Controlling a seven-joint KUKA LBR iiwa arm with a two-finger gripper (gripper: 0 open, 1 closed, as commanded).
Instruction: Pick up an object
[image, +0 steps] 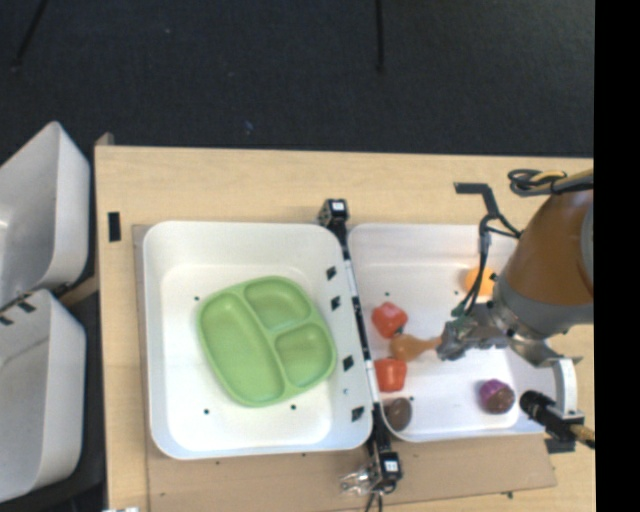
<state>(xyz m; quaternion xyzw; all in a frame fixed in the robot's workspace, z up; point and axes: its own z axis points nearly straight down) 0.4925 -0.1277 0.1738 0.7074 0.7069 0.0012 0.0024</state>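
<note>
Arm (548, 262): nearest the lens; its orange-banded bulk is reached in from the right and covers the right bin's far right part.
Gripper (452, 343): lowered into the right bin (420, 245), tip brought close against the tan object; contact cannot be confirmed.
Fingers: spread cannot be told; the tip is dark and blurred, and nothing is seen held between them.
Target, judged: tan object (408, 347), lying on the bin floor just left of the gripper, between the two red pieces.
Upper red object (389, 320): just above the tan one, near the divider.
Lower red object (390, 375): just below the tan one, close to the divider.
Brown object (398, 412): in the near left corner of the right bin.
Purple object (496, 397): near the front wall, apart from the cluster.
Orange object (481, 281): partly hidden behind the arm.
Green tray (266, 341): three compartments, laid alone in the left bin (165, 300).
Placement note: items are clustered by the divider, so a low sideways approach is presumably required.
Status: pick is judged not yet made.
</note>
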